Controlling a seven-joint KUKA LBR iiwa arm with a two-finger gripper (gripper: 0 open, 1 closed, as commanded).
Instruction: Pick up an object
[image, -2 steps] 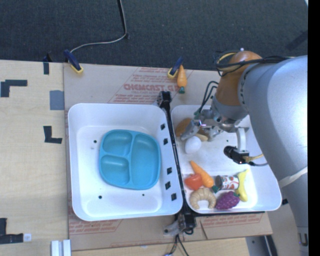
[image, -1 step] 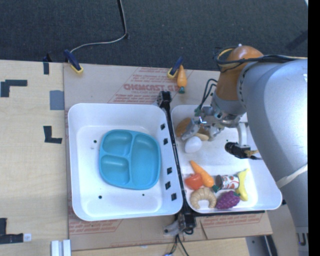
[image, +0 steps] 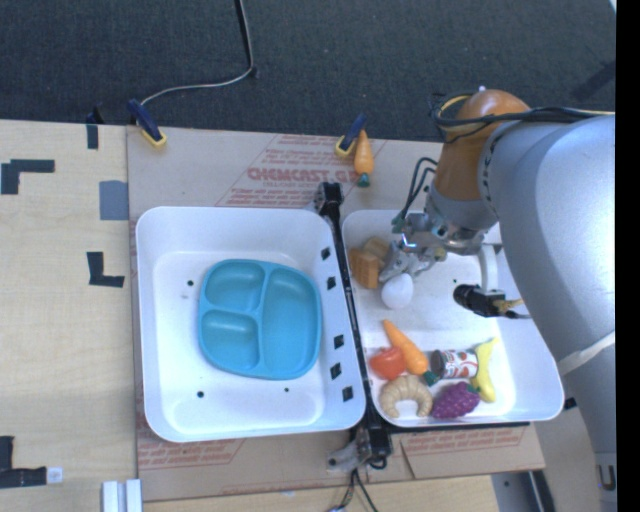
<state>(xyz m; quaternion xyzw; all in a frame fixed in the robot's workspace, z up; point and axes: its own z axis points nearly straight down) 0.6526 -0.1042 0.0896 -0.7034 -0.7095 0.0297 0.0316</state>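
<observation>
The white egg (image: 397, 290) is taken as the landmark, since it lies in the upper half of the right bin (image: 545, 395), directly under the gripper (image: 408, 262), and is judged the likeliest object to be picked. The gripper is brought down just above and beside the egg, close enough that contact may exist, though this cannot be settled. Whether the gripper is released or clenched cannot be told, and nothing is seen held. Just left of the egg a brown bread piece (image: 366, 262) is wedged against the bin wall. Below the egg the carrot (image: 405, 345), tomato (image: 386, 364), croissant (image: 406, 395), grapes (image: 455, 400), small can (image: 455, 362) and banana (image: 486, 368) are clustered. Far left of the egg, the blue divided plate (image: 260, 318) is kept in the left bin (image: 160, 300).
</observation>
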